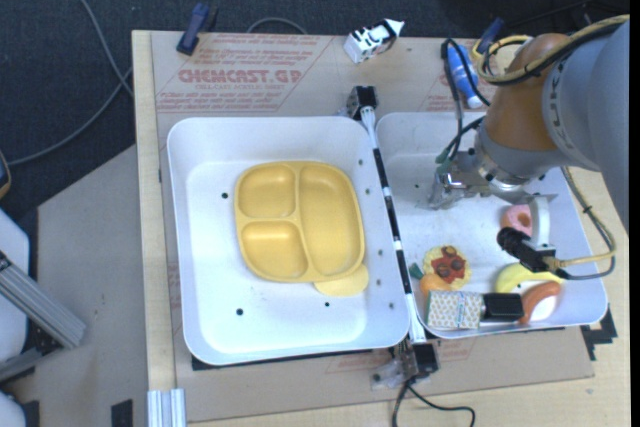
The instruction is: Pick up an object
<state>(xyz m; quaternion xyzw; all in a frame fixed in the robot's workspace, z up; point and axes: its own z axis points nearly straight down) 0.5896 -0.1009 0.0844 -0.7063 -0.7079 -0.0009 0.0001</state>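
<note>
Along the near edge of the right shallow white bin (590,310) lies a cluster of small toys: a chequered pale block (455,311), a black bar (502,306), and a yellow, orange and white piece (530,293) in the near right corner. Just behind them sits a round yellow toy pizza with red topping (446,265), and a pink-and-white piece (519,218) lies towards the right wall. In the left shallow white bin (200,225) a yellow divided plastic plate (298,220) rests near the middle. Farther back, the grey arm's gripper (450,183) hangs over the far part of the right bin, apart from the toys; whether its jaws are parted or closed cannot be told, and nothing is seen between them.
</note>
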